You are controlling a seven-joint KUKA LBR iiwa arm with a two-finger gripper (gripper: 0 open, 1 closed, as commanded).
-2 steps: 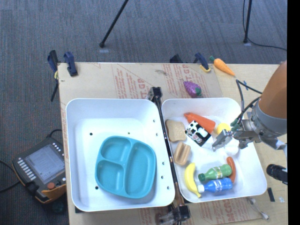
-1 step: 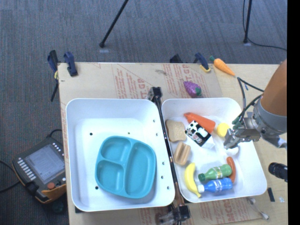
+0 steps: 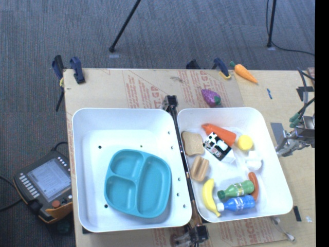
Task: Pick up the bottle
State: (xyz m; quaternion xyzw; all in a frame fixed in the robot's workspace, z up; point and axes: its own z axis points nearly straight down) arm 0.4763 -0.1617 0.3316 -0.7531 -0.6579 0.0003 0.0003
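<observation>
Over on the right side of the bench, the gripper (image 3: 294, 140) hangs just outside the right bin (image 3: 267, 120), past its rim and well apart from anything it might lift; from this slanted overhead camera view it is small and cluttered with cables, so I cannot tell how it stands, and nothing sits in it. Two bottles lie on their sides in the near corner of that bin: a green bottle (image 3: 236, 190) and, just beside it toward the front wall, a blue bottle (image 3: 237, 204). They rest nearly parallel, touching or almost so, likely because they have rolled down against each other. A banana (image 3: 208, 195) curves along their cap ends, and a red sausage-like toy (image 3: 253, 184) lies at the other end of the green one, so either bottle is hemmed in. Further back sit a carrot (image 3: 221, 133), a lemon (image 3: 245, 142), a slice of bread (image 3: 193, 143) and a black-and-white carton (image 3: 216, 145). The left bin (image 3: 82, 138) holds a teal divided plate (image 3: 138, 182). I judge the pick has not yet begun.
</observation>
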